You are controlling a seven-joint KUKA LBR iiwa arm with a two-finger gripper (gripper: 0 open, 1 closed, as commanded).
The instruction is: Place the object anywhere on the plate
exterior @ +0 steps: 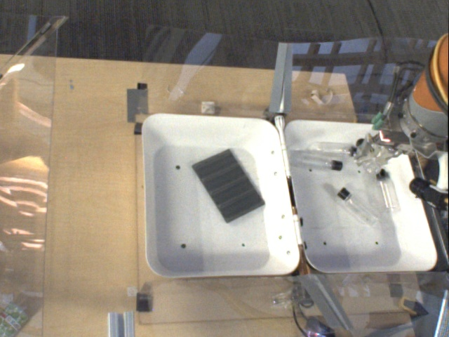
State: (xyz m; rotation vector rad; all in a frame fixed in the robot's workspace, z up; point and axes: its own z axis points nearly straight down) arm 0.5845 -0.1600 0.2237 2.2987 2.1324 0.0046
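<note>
Camera view: arm is reaching in from the right w/ gripper hanging over the right bin, near its upper right. Can't tell how far it's open or if it's gripping anything. Clear tube-like objs w/ black caps are lying scattered in the right bin, just beside and below gripper. Dark ribbed plate is sitting tilted mid left bin, well apart.

Dark ribbed plate lies flat, askew, in left bin (object — perhaps transparent — unclear).
</note>
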